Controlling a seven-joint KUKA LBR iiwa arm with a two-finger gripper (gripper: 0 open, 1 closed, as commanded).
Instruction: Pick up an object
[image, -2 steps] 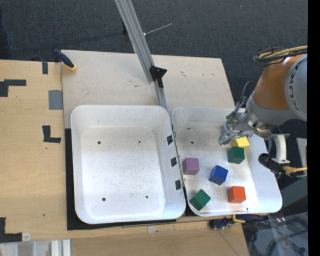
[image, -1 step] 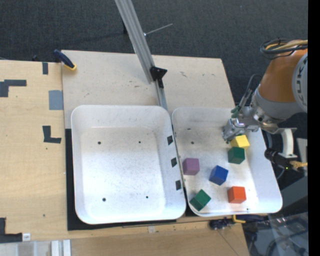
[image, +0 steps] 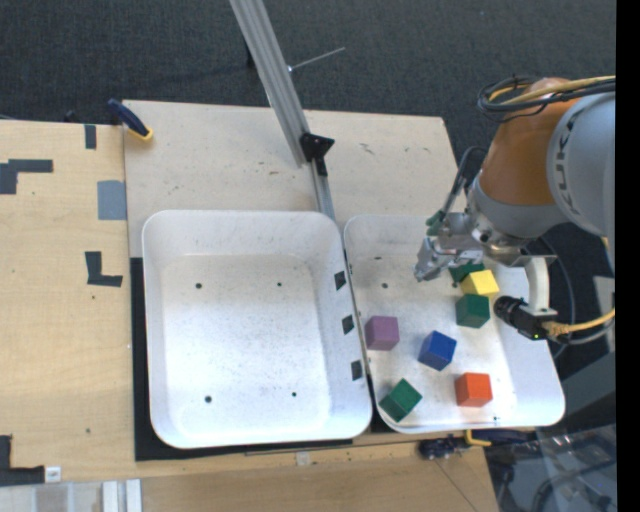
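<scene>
My gripper (image: 432, 262) hangs over the upper part of the right bin (image: 385, 245), with the grey and orange arm coming in from the right. Just to its right lie a yellow block (image: 481, 283) and a green block (image: 472, 311), with a dark green piece (image: 461, 271) tucked beside the yellow one. Lower in the same bin sit a purple block (image: 381, 332), a blue block (image: 437, 349), an orange block (image: 473, 389) and another green block (image: 401, 398). I see nothing between the fingers.
The left bin (image: 245, 330) stands beside the right one, with black clips along the shared rim. A slanted metal rail (image: 285, 95) crosses above the bins. A blue and yellow tool (image: 130, 118) lies on the bench at upper left.
</scene>
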